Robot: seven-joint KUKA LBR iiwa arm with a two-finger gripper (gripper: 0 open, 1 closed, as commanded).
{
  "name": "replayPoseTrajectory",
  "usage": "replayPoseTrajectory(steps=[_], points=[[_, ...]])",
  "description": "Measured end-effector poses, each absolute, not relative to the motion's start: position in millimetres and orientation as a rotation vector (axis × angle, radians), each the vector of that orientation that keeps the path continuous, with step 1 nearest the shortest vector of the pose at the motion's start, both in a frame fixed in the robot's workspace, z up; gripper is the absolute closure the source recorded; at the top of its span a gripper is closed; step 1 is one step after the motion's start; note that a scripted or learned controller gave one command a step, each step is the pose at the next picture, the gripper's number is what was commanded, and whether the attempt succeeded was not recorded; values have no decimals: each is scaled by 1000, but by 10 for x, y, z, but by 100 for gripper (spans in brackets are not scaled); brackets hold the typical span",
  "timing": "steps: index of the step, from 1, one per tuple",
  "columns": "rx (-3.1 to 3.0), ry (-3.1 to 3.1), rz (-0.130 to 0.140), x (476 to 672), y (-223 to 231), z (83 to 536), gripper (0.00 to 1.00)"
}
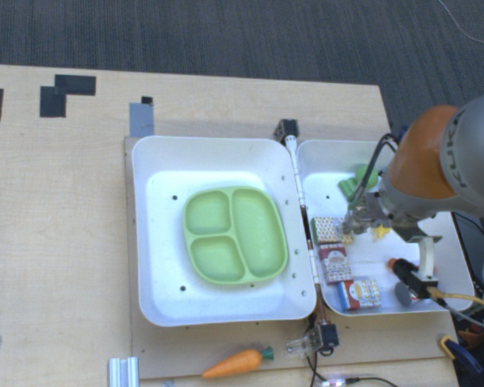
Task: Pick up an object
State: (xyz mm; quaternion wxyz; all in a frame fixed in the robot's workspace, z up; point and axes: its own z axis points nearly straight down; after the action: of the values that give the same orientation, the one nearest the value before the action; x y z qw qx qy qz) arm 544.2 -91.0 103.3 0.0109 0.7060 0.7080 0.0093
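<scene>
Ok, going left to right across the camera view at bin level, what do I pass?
Left bin → green tray → checkered packet → gripper → orange-banded arm.

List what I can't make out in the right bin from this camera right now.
- Gripper: finger state hidden by the arm's wrist, camera view.
- Green object: partly covered by the arm.
- Small boxes: print too small to read.
- Right bin: far side covered by the arm.
</scene>
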Motion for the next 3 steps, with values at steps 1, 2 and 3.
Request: replayPoseTrajectory(steps=[1, 2, 3], points=[[2203, 2209, 28, 5440, -912, 1031, 0], [2200, 2209, 34, 5455, -900, 1142, 100], [2200, 2210, 34, 5454, -899, 1141, 0]])
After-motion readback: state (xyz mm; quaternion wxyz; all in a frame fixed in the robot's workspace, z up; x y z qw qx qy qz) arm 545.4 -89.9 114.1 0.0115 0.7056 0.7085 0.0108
